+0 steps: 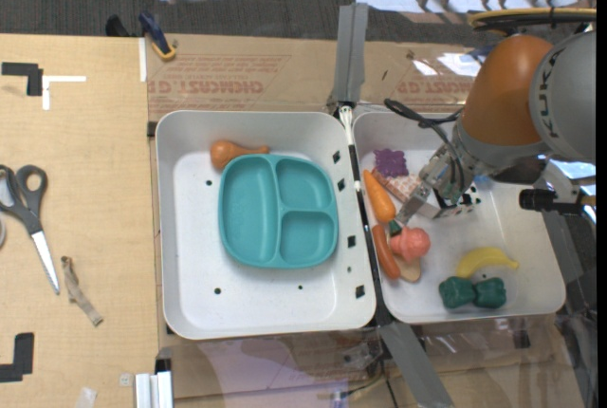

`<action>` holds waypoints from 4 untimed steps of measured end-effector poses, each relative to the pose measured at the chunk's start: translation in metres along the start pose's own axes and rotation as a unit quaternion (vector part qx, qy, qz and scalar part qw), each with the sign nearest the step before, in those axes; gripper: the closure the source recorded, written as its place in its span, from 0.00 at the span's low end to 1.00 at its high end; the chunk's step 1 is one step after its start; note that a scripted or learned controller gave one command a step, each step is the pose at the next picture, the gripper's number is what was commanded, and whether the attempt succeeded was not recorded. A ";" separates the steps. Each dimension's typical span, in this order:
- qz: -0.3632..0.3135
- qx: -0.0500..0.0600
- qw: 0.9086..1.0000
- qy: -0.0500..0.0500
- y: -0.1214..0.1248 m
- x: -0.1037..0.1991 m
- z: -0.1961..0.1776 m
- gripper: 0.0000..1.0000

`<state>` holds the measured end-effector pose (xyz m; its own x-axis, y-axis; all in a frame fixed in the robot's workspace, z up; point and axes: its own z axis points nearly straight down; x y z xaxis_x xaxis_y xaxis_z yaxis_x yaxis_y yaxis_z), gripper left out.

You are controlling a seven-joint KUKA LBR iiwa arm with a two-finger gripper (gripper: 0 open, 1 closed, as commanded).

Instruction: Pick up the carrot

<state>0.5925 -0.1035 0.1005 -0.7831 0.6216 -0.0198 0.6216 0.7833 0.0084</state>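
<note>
**Tool low in the right bin, beside the carrot**

The surface (pixel 76 207) spans the frame's left, carrying scissors (pixel 28 212). Two white bins sit at centre: the left bin (pixel 180 235) holds a teal divided plate (pixel 279 212) and an orange pear-shaped toy (pixel 232 151) at its upper edge. The arm (pixel 517 98) reaches in from the upper right, wrist angled down and left. The right bin (pixel 531 297) holds the carrot (pixel 379 195) along its left wall, with a purple item (pixel 390 160), pink toy (pixel 411 243), banana (pixel 486 260) and green piece (pixel 472 293) nearby. The tool (pixel 414 203) hangs just right of the carrot; whether its tips are apart or together I cannot tell, and nothing seems gripped.
</note>
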 end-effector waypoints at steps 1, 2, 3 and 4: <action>-0.001 -0.001 1.000 -0.004 0.001 -0.002 -0.011 1.00; -0.001 -0.001 1.000 -0.004 0.001 -0.002 -0.011 0.00; 0.161 0.006 0.987 0.008 0.003 0.007 0.009 0.00; 0.160 0.007 0.987 0.007 0.003 0.006 0.000 1.00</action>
<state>0.5890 -0.0974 0.1008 -0.5469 0.8372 -0.0038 0.8372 0.5469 -0.0010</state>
